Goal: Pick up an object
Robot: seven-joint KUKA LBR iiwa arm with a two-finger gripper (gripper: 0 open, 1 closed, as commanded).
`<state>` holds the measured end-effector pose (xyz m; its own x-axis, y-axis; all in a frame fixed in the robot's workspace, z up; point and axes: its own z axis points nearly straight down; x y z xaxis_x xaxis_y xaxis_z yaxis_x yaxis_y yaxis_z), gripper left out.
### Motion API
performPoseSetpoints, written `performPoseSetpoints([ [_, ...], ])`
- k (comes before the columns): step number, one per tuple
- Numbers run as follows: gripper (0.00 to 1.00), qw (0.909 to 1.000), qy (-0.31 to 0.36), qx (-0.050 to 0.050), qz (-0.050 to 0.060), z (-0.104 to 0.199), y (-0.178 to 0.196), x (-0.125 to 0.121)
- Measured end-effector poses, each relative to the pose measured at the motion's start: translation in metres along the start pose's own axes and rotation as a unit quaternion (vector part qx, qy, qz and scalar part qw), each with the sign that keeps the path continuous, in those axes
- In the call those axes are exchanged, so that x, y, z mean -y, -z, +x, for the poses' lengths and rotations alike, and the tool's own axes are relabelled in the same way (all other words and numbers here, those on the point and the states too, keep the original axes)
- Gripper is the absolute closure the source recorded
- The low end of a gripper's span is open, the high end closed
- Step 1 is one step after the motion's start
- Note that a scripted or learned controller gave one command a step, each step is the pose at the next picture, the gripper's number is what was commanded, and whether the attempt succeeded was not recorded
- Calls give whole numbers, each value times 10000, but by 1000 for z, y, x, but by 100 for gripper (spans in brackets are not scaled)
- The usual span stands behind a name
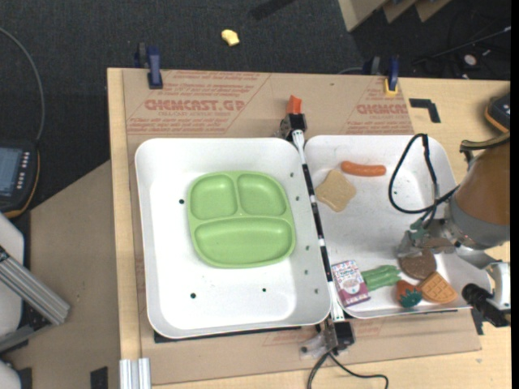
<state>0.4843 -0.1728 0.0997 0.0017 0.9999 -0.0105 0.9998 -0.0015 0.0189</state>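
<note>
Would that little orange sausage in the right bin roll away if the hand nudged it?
Probably: the sausage looks round and smooth and lies alone on the right bin, so it may roll sideways. It seems a small, light toy, and possibly slippery to pinch.

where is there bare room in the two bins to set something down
Left bin: bare floor all around the green plate, widest in front of it. Right bin: a bare patch in the middle, between the bread and the carton. Its near right corner is crowded with toy food and the gripper.
</note>
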Motion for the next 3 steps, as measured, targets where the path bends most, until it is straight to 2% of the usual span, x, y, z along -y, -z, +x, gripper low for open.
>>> performPoseSetpoints([
  [1,100,10000,25,-41,53,20,89,2],
  [2,0,9999,10,-49,87,19,84,3],
  [3,0,10000,-3,-33,74,-18,-19,0],
])
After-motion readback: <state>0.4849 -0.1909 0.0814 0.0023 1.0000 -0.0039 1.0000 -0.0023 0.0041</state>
